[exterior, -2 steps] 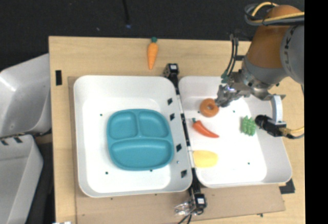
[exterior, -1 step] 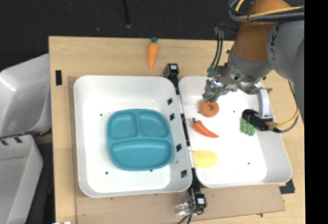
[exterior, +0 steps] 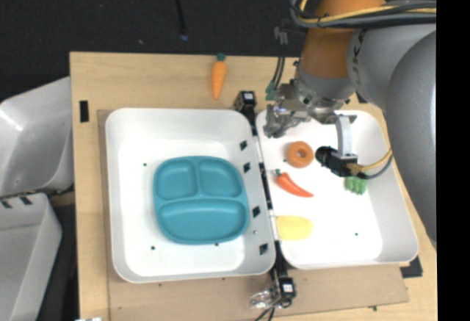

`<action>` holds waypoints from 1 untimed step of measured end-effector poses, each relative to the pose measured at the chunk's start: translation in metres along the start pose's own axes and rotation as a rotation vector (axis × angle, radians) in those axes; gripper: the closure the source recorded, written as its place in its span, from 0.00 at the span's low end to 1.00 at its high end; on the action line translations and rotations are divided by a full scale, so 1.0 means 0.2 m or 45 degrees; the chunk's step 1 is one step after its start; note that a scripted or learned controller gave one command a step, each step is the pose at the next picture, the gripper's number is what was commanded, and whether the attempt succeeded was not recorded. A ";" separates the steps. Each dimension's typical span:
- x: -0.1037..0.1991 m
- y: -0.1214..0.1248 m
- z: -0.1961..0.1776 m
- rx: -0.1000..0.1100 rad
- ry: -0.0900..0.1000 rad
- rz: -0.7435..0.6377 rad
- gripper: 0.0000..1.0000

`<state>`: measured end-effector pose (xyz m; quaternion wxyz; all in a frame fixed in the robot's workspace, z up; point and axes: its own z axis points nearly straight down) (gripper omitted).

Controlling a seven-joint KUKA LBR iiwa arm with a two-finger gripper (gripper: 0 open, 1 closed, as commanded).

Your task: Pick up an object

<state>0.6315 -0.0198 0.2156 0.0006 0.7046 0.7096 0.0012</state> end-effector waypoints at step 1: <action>0.28 0.11 -0.04 -0.001 0.000 0.000 1.00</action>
